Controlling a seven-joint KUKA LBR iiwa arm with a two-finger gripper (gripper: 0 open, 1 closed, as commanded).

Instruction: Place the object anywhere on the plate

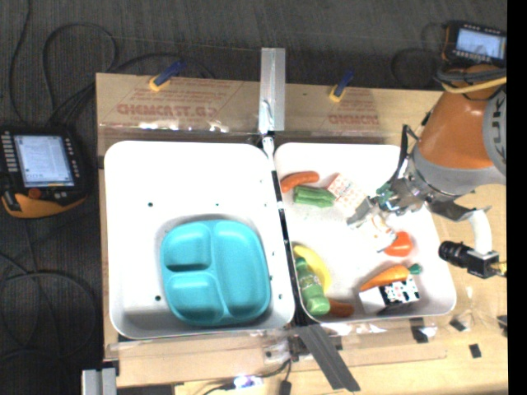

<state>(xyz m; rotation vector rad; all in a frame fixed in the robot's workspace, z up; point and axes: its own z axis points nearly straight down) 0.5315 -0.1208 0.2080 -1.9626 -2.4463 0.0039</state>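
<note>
Pincer: we see the pincer (368, 210) low over the middle of the right bin (428, 164), reaching in from the right below the arm's orange band (459, 130); the metal tips are small and blurred, so we cannot tell how far apart they stand or whether anything sits between them.

Nearest things: a red tomato-like toy (400, 242) lies just below and right of the pincer, and a small white card with red print (343, 189) lies just to its left; either could be the target, we judge, since the pincer hangs between them.

Other objects: an orange sausage (298, 178) and a green pepper (314, 195) rest near the bin's top left; a banana (314, 267) and a green bottle (311, 290) lie along the left wall; a carrot (384, 276) and a black-and-white block (399, 292) sit bottom right.

Plate: the turquoise divided plate (216, 270) lies in the left bin (132, 179), well apart from the pincer, with nothing on it; the task is not yet done.

Tabletop: the tabletop (387, 109) carries both bins side by side, so a carry must cross the middle wall.
</note>
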